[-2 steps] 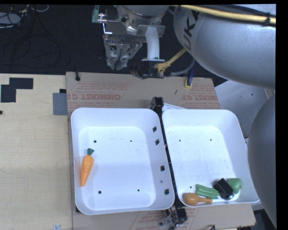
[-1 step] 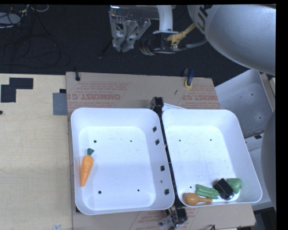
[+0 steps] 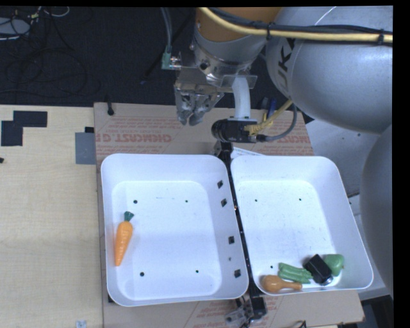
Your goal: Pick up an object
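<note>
Above the far rim of the left bin (image 3: 109, 192), the gripper (image 3: 194, 110) hung over the brown cardboard sheet (image 3: 147, 131), clear of both bins. Whether its fingers were apart or together could not be told from this angle, and nothing could be seen between them. The grey arm (image 3: 339, 70), with its orange band (image 3: 234, 19), reached in from the right and stood well above the bench. Within the left bin, a carrot (image 3: 122, 239) lay near the left wall, its green top pointing toward the far side. Within the right bin (image 3: 349, 192), four items sat close together in the near right corner: a green pod (image 3: 295, 273), a tan pear-shaped piece (image 3: 279, 284) just beside it, a black block (image 3: 318, 268), and a green piece (image 3: 334, 262) touching the block. All items lay well apart from the gripper.
</note>
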`<state>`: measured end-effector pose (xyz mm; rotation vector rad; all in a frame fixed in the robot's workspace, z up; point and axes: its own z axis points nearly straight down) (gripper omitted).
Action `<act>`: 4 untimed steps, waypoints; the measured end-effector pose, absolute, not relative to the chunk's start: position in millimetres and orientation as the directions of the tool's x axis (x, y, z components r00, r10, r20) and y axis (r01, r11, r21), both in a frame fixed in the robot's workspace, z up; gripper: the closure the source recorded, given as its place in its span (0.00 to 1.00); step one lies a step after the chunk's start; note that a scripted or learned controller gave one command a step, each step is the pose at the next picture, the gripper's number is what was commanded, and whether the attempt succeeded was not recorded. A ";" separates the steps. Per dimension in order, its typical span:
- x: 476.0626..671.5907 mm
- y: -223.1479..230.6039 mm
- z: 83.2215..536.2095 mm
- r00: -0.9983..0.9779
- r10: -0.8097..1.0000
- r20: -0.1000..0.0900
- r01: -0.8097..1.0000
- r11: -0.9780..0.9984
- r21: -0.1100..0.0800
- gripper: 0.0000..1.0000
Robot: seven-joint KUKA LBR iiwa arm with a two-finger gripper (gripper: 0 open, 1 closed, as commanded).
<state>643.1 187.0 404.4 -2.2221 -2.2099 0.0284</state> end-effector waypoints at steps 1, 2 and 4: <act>643.1 246.6 528.3 -0.007 1.000 0.004 1.000 0.007 0.008 1.00; 644.3 109.3 539.1 0.013 1.000 -0.004 1.000 -0.013 -0.002 1.00; 643.1 -7.3 395.3 0.003 1.000 -0.002 1.000 -0.003 -0.012 1.00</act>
